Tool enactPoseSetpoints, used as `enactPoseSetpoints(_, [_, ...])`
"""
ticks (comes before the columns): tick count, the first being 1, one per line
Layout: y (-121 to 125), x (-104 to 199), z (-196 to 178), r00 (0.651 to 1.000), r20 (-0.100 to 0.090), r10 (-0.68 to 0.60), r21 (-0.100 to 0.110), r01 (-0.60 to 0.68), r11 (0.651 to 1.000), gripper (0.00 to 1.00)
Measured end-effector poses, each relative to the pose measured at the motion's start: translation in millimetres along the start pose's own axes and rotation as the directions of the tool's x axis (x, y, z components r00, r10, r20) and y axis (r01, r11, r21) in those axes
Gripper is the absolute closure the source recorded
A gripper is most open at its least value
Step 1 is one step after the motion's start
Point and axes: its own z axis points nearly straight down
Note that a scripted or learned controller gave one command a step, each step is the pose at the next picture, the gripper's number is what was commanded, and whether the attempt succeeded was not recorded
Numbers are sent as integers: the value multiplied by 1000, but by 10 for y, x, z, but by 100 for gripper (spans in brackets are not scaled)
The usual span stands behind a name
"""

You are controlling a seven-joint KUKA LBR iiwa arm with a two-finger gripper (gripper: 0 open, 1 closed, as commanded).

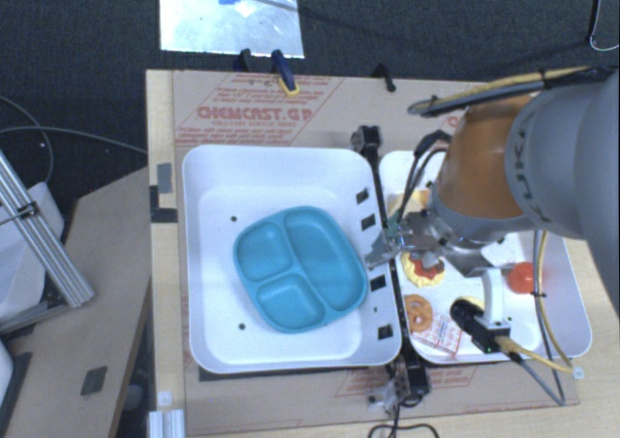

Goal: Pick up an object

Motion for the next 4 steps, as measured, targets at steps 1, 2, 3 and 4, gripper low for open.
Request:
enactPoseSetpoints(1, [-200,-412,-1,1000,3,13,2,-13,1000,0])
enactPoseSetpoints(2, [-186,379,0,1000,0,0,0,0,1000,0])
enactPoseSetpoints(3, [-174,334,-107,1000,1,3,-1,-3,1000,100])
enactPoseSetpoints(4, [-164,337,-210,1000,0,-3,-3,3,1000,100])
